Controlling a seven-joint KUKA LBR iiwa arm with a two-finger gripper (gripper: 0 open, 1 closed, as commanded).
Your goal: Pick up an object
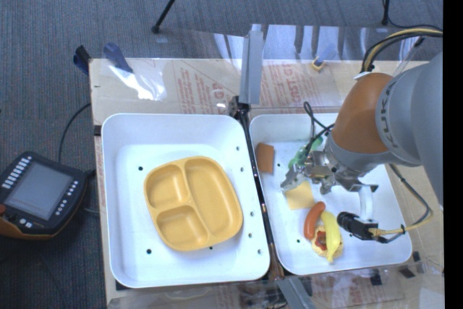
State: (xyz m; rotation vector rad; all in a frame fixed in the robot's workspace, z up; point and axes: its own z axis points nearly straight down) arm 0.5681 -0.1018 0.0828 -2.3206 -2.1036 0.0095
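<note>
grey carpet surrounds the bench. the gripper (309, 171), finger state i cannot tell, hovers over the right bin (394, 246); the cheese slice (299, 196) just below could slide away.

Grey KUKA arm (423, 112), orange-banded above the wrist.
Smooth rounded grey casing; broad glossy orange band (365, 116); dark metal gripper (312, 171) with green-tinted parts; black and yellow cables looping near the upper housing.

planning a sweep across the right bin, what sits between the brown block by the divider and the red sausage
In the camera view, a pale yellow cheese-like slice lies between the brown block and the red sausage.
</note>
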